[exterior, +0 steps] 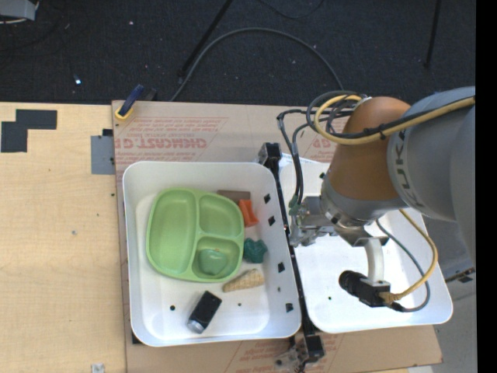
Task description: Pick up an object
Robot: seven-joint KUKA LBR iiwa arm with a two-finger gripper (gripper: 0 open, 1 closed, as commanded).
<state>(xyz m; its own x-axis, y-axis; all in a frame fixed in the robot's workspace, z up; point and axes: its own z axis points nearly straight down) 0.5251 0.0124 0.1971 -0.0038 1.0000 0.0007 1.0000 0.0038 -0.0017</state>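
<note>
A cardboard-covered bench (194,134) bears two white bins; the left bin (144,286) holds a green divided plate (194,231), an orange piece (248,211), a teal object (255,249), a cone (244,280) and a black block (204,311) near its front edge; the arm (388,162) hangs over the right bin (419,309); the grasp state cannot be told.

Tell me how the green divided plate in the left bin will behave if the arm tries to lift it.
The green plate looks like rigid plastic, so probably stiff and light. It is wide and shallow, so likely hard to grip except at the rim. A green lump sits in one compartment and may slide if the plate tilts.
</note>
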